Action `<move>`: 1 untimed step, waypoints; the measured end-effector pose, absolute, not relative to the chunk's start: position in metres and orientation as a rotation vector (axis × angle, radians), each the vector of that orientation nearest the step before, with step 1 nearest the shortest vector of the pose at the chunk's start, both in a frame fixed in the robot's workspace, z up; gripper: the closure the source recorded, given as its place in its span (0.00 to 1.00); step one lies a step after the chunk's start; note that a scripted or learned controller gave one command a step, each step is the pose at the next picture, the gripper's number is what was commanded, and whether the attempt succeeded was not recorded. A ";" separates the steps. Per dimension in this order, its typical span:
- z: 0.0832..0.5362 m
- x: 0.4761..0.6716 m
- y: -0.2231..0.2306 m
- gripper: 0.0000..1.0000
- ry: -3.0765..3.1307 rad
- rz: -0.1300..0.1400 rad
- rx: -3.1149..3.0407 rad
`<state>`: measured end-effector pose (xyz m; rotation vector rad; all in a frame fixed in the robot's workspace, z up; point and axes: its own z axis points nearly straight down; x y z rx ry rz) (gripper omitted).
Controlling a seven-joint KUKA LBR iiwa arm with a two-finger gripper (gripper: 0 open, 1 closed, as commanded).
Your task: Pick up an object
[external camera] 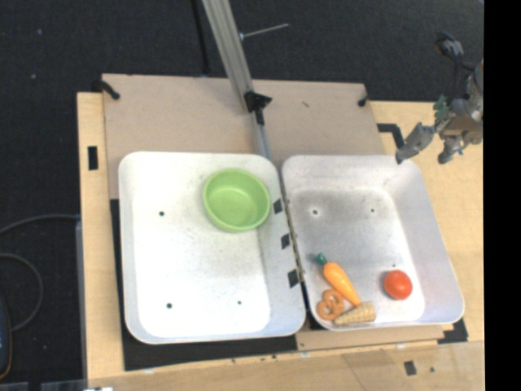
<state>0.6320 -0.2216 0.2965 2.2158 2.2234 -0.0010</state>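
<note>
The two-finger gripper [430,146] hangs with its fingers spread apart and nothing between them, above the far right corner of the right shallow white bin [423,218]. Well apart from it, along that bin's near edge, lie a round red tomato [397,284], an orange carrot with a green top [339,279], a brown pretzel [330,304] and a pale ice-cream cone [356,314]. A round green plastic bowl [236,199] sits in the left white bin [163,259].
</note>
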 end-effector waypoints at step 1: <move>0.297 0.632 -0.222 0.00 2.223 -0.004 2.215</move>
